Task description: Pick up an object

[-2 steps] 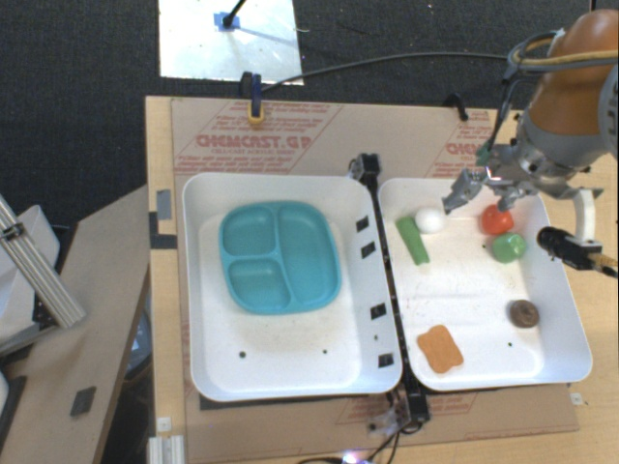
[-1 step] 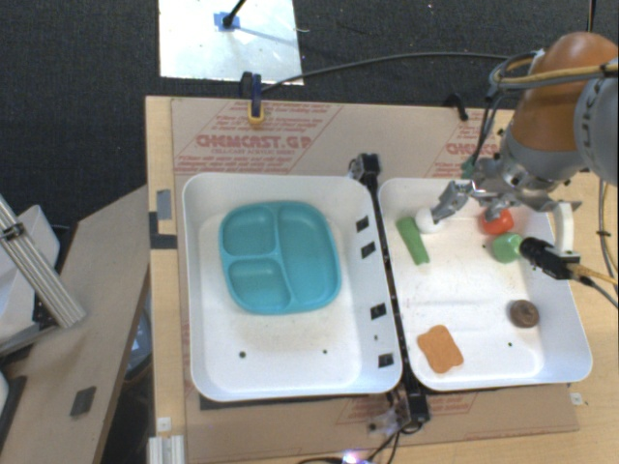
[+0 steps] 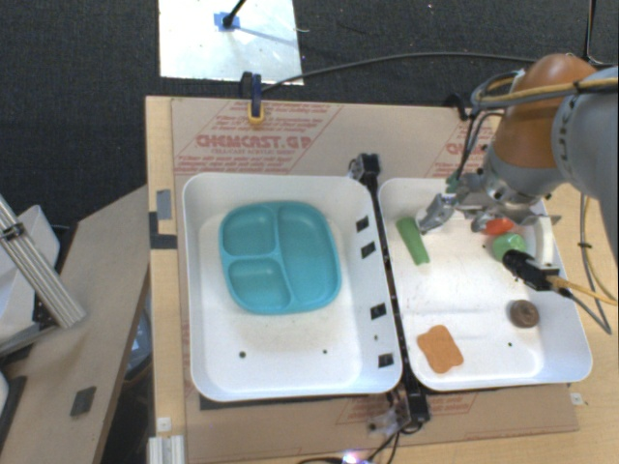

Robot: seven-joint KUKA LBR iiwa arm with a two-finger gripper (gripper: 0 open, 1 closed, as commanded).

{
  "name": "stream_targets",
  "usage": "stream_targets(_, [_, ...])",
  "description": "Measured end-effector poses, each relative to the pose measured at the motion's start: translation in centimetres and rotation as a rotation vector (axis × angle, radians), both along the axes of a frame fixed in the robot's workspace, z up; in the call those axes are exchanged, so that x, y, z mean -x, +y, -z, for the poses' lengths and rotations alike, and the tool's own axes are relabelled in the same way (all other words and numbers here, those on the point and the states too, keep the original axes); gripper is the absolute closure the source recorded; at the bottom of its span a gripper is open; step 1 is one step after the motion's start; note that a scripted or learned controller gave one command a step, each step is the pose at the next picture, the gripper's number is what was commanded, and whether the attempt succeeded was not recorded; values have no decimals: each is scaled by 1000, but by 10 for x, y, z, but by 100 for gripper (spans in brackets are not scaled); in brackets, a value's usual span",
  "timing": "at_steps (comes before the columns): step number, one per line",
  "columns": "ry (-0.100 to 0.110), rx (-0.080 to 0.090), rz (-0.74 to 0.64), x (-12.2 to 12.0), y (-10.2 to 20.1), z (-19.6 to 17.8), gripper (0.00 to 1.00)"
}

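In the right bin (image 3: 561, 356) lie a green stick (image 3: 413, 241) near the left wall, an orange flat piece (image 3: 440, 348) at the front, and a small brown round piece (image 3: 523, 313) to the right. A green rounded object (image 3: 507, 245) and a red one (image 3: 498, 227) sit at the back right, partly hidden under the arm. My gripper (image 3: 482, 218) hangs low over the back of this bin, right beside the red and green objects and to the right of the green stick. Nothing is visibly held.
The left bin (image 3: 208, 356) holds a teal divided plate (image 3: 280, 257). A black ridge with clips (image 3: 379, 278) separates the two bins. Cables (image 3: 580, 293) trail from the arm over the right bin's right side. A white sheet (image 3: 227, 27) lies behind the bench.
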State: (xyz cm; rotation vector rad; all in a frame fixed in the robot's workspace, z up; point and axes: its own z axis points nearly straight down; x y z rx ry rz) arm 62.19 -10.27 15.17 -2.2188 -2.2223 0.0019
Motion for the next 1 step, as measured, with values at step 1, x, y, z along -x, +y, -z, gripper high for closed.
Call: stream_targets(1, [0, 0, -3, -8, 1, 46, 0])
